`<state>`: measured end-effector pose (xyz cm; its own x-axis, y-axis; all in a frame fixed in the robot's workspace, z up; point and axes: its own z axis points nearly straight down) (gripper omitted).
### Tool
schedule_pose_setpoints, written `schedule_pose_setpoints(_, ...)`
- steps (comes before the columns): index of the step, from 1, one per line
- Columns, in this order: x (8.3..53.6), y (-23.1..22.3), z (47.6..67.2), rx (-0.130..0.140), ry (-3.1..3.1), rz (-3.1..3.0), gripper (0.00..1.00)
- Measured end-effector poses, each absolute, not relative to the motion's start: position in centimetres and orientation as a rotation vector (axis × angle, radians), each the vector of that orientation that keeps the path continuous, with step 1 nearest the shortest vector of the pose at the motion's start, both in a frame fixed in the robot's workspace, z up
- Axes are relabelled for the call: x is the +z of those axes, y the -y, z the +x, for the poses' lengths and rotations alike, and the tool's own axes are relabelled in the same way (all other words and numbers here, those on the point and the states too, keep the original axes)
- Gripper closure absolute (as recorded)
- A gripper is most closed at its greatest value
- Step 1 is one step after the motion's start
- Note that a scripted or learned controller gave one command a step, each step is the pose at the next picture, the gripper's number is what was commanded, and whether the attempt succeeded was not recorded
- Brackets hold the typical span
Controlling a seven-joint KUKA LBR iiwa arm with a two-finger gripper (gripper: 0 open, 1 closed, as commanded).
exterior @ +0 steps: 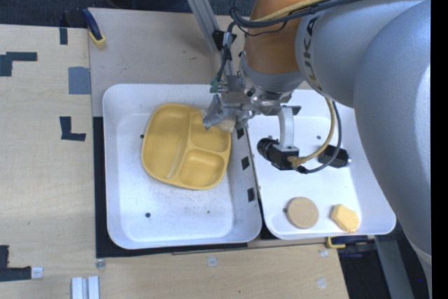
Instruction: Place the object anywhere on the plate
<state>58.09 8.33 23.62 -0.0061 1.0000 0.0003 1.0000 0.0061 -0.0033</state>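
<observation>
Gripper [218, 119] over plate's [183, 147] far right edge, left bin [126, 220].
Finger state: cannot tell. Round cookie [303, 213] and yellow block [345, 218] sit near each other in right bin's [378, 210] near end, well apart from plate.

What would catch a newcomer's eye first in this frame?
The big grey arm with its orange band dominates, reaching in from the right, its gripper over the upper right edge of the yellow divided plate in the left bin. Next come two small things in the right bin's near corner: a round tan disc and a yellow chunk beside it.
</observation>
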Motion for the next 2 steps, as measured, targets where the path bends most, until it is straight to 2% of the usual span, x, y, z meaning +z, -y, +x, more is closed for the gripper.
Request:
schedule_pose_setpoints(1, 22.14, -12.67, 56.26, 0.005, 2.226, -2.212, 1.0)
schedule_pose_setpoints(2, 22.21, -12.42, 56.36, 0.004, 2.223, -2.217, 0.0)
